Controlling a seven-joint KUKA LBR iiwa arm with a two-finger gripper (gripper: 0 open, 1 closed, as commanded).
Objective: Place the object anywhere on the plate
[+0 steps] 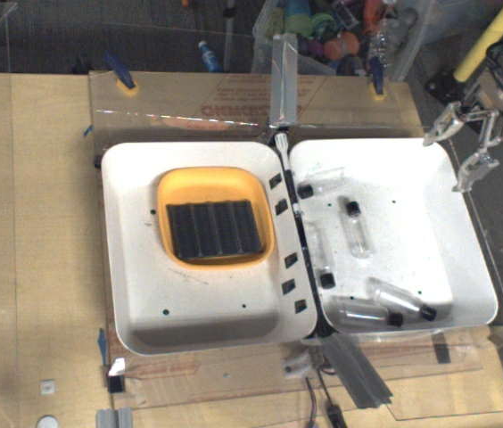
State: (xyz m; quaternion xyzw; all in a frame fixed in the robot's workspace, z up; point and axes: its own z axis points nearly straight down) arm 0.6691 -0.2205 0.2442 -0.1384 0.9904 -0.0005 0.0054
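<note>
Nearest, to the right of the plate and a little forward of it: clear tubes with black caps, lying loose on the floor of the right bin, probably spare stock parked apart from the target side

Further back, still right of the plate: one more clear vial, lying flat and touching nothing beside it

In the left bin: the plate itself, yellow-orange with rounded corners, and resting on it the dark ribbed block. Flat, rectangular, near black, grooved in parallel strips running front to back. Lies wholly inside the plate's rim, toward its near edge, and covers much of its floor. Judged from this, looks set down where the task wants it, so likely at or near the finish

Farthest, up and well to the right of the plate, past the right bin's back corner: the gripper, fingers spread apart with nothing between them, raised clear of the bench, seemingly parked out of the way
</note>
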